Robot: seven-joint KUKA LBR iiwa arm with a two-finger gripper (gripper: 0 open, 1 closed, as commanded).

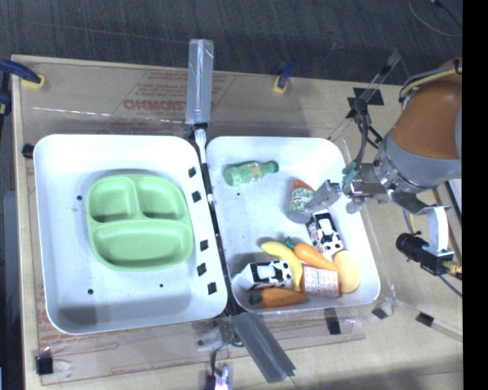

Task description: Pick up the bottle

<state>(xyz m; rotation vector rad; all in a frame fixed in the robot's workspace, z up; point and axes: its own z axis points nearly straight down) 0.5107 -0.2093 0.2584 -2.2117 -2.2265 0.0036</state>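
Note:
A small green bottle (248, 172) lies on its side in the far part of the right bin (268, 147), its cap end pointing right. My gripper (338, 190) hangs over the right side of that bin, well to the right of the bottle and apart from it. It is just beside a grey and red-orange can (300, 199). Nothing shows in the gripper's hold. The grey arm with its orange band (427, 124) reaches in from the right.
The near half of the right bin is crowded: a banana (280, 253), two carrots (315, 255), two cow-patterned items (326, 232), a pink cup (320, 280) and a yellow fruit (347, 271). A green divided plate (140, 220) sits in the left bin (49, 283).

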